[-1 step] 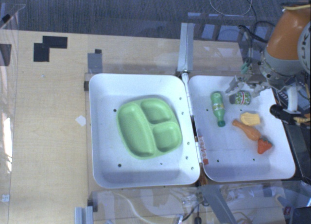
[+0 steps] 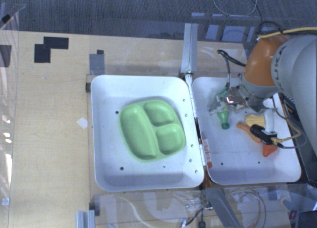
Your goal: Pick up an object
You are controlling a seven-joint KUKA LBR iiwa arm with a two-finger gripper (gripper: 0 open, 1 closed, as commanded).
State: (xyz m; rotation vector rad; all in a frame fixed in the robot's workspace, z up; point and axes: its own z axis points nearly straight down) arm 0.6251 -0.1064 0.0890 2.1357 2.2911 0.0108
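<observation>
Two white bins side by side on the table (image 2: 49, 123). In the left bin (image 2: 106, 172), a green divided plate (image 2: 151, 129), flat near the middle, three compartments facing up. Over the upper left part of the right bin (image 2: 247, 172), the hand (image 2: 225, 101), on the grey arm (image 2: 297, 68) with its orange band. Cannot tell whether wide or narrow. Just below the hand, a small green thing (image 2: 224, 119), on the bin floor or close above it; cannot tell whether held. Further right in the same bin, an orange and yellow thing (image 2: 252, 120) and, nearer the front edge, a small red-orange piece (image 2: 269, 150).
</observation>
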